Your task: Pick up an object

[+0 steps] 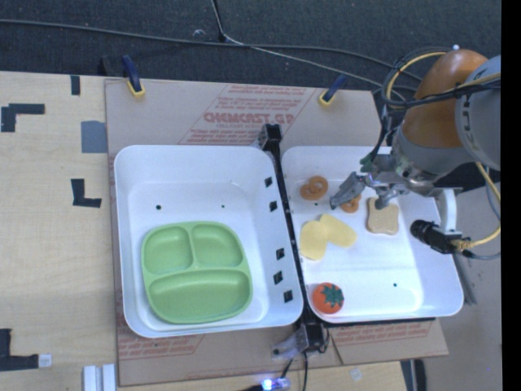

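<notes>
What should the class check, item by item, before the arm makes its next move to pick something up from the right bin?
1. Gripper over the right bin: ok.
2. Objects within the bin: donut, yellow pieces, toast, tomato: ok.
3. Object seen between the fingers: not ok.
4. Fingers open or shut: cannot tell.
5. Tomato apart from the other objects: ok.
6. Green plate lies in the left bin: ok.

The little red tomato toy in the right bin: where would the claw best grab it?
Probably from straight above, fingers closing across the middle of the round red tomato toy. It sits apart from the yellow pieces, with bare floor of the right white bin on either side for the fingers.
</notes>
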Robot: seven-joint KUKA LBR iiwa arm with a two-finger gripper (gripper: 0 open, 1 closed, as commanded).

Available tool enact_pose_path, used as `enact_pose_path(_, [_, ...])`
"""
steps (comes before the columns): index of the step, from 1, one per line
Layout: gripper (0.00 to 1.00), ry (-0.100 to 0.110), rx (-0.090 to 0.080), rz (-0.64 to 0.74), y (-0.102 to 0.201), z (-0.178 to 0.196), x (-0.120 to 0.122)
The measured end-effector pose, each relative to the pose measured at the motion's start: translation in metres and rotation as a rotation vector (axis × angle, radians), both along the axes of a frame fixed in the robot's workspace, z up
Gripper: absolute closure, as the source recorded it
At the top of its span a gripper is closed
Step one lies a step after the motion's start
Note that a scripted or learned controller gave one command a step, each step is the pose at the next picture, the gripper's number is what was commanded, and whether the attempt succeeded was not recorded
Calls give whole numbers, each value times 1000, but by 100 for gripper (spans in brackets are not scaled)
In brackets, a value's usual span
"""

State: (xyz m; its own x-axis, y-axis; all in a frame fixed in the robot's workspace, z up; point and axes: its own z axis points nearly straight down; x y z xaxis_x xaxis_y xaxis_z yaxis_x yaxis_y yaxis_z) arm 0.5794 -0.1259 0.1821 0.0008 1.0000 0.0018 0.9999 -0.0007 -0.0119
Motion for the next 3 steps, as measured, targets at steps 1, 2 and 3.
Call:
enact_pose_path(1, [0, -10, -1, 3, 0, 5, 2])
enact_pose_path(2, [0, -6, -2, 2, 3, -40, -4])
enact_pose_path(3, [0, -6, -2, 2, 4, -95, -5])
